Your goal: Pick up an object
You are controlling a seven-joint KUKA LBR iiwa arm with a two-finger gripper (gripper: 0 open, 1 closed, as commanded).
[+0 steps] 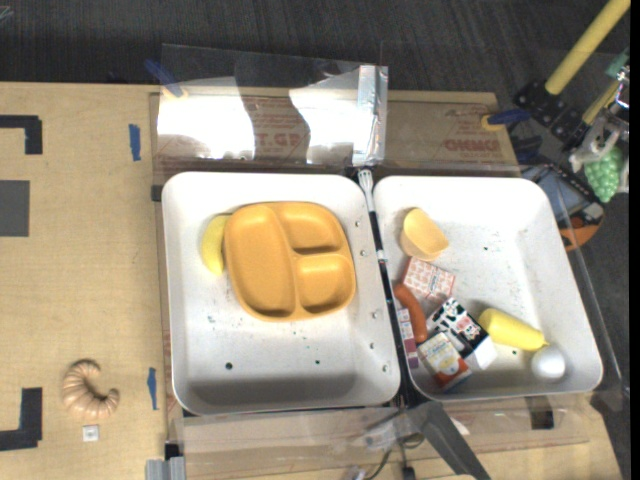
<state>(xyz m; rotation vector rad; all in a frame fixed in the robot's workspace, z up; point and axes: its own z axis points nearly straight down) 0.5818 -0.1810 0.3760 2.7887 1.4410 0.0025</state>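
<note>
Bins sit side by side on the bench: the left bin holds an orange divided tray with a yellow piece tucked against its left edge; the right bin holds a small yellow cup near its upper left, a pink patterned box below it, a black-and-white box, a small carton, a yellow banana-like piece and a white ball toward the lower right. The arm's yellow link crosses the upper right corner, well apart from both bins; its gripper's state cannot be told; a tan curled toy lies on the bench left of the bins.
</note>
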